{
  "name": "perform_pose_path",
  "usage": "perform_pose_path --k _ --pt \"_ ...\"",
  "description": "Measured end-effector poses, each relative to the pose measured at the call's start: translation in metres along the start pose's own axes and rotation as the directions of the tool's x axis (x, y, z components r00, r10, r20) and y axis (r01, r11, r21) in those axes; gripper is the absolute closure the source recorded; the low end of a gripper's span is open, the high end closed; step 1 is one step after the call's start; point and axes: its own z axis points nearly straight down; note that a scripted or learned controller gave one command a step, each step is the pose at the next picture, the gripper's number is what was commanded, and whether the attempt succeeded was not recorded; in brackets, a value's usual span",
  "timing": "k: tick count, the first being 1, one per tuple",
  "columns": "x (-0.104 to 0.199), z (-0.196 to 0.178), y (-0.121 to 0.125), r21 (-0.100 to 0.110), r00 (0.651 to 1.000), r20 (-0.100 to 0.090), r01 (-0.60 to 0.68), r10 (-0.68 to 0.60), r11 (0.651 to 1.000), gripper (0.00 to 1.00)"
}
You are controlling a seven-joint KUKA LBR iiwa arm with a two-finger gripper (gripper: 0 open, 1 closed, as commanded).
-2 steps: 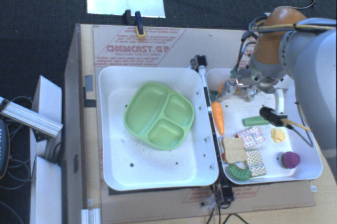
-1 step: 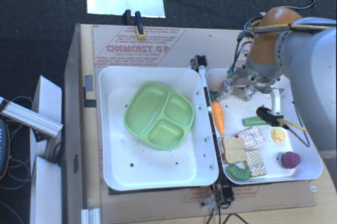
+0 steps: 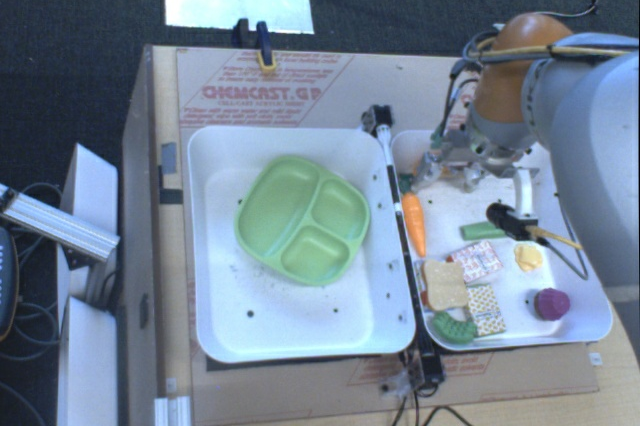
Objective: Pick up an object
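In the camera view from above the worktop, two white bins sit side by side on a printed cardboard sheet. The left bin holds a pale green divided plate, lying flat near its centre. The grey arm reaches in from the right, and its gripper hangs low over the far left corner of the right bin; whether it is released or clenched cannot be told, and nothing is seen held in it. The candidate objects lie in the right bin. An orange carrot lies along the wall beside the left bin, just in front of the gripper. A small green block lies to its right. Nearer the front are a tan bread slice, a red-and-white patterned card touching it, and a second patterned card. A green curved piece rests at the front edge. A yellow piece and a purple piece lie towards the right side.
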Motion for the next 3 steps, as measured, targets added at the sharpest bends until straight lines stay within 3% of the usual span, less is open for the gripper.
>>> perform_pose_path --k 3 --pt "-0.0002 0.0000 0.0001 0.001 1.000 -0.002 -0.001 0.001 1.000 0.00"
